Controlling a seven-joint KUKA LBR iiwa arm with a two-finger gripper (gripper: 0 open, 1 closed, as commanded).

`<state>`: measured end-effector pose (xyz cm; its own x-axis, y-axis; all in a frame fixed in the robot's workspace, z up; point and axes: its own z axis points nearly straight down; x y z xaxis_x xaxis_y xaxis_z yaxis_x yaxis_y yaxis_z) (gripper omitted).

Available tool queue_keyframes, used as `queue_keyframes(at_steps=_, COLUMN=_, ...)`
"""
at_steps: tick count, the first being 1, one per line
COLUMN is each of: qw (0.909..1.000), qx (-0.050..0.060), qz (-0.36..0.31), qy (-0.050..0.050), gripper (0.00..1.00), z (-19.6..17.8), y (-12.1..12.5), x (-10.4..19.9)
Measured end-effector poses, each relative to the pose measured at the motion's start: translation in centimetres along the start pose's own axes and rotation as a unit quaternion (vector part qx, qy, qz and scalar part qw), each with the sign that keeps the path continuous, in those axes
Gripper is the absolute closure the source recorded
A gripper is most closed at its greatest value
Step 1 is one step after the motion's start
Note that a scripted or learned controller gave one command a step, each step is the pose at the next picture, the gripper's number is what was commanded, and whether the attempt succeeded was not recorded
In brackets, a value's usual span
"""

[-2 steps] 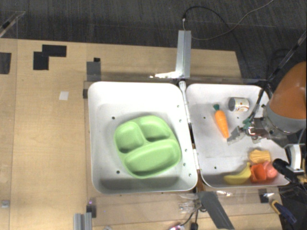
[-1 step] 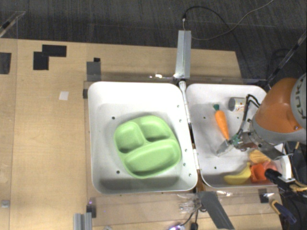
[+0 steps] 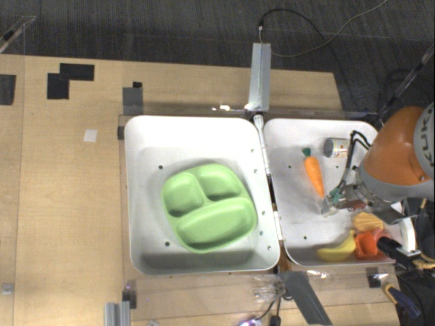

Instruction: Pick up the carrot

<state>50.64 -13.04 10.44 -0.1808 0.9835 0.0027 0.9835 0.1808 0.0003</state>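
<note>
Bench carries two shallow white plastic bins side by side. Left bin [image 3: 146, 148] holds a light green plastic divided plate [image 3: 209, 206] with three compartments, sitting slightly rotated near the bin's middle.

Right bin [image 3: 292, 141] holds the task item: a small orange toy carrot with a green top [image 3: 313, 172]. It lies flat on the bin floor in the left-centre part of that bin, green end pointing toward the far wall, orange tip pointing toward the near side. It lies free on the floor.

Grey arm with orange band [image 3: 401, 151] enters from the right and reaches over the right bin. Two-finger gripper [image 3: 334, 202] sits low over the bin floor, just beside the carrot's pointed tip, on its right and slightly nearer the camera. Whether it touches the carrot: cannot tell. Claw state: cannot tell, the tips are small and dark against the wrist hardware.

Other contents of right bin: a small grey metallic cylinder [image 3: 334, 147] lying near the far wall, right of the carrot's green top; a yellow toy banana [image 3: 338, 250] against the near wall; a red-orange toy piece [image 3: 368, 242] just right of the banana; a pale yellow ridged item [image 3: 368, 219] above it, partly under the arm.
</note>
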Motion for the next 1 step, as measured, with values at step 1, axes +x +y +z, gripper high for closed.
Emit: queue_keyframes(at_steps=1, qw=0.9931, qx=0.000, qz=0.118, qy=-0.001, gripper=1.00, z=-9.04, y=5.63, x=5.71)
